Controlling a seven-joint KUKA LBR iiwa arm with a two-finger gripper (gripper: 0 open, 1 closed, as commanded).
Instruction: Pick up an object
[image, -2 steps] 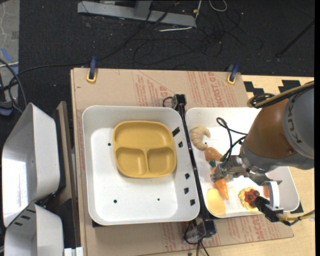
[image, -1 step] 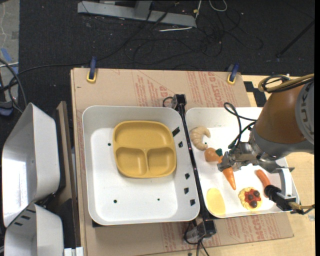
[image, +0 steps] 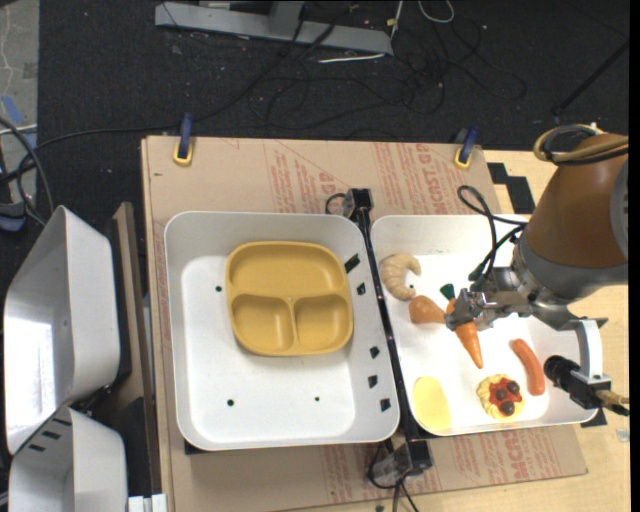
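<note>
Camera view showed the grey-and-orange arm (image: 585, 225) leaning over the right bin (image: 440, 240), its gripper (image: 478, 305) low at the green top of the carrot (image: 470, 340); whether it was parted or closed could not be told. Beside that bin, the left bin (image: 200, 400) held a yellow divided plate (image: 290, 298) with bare white floor around it. Around the carrot lay a croissant (image: 402, 274), an orange piece (image: 427, 311), a sausage (image: 529, 366), a yellow slice (image: 431, 402) and a small tart (image: 500, 395).
</note>
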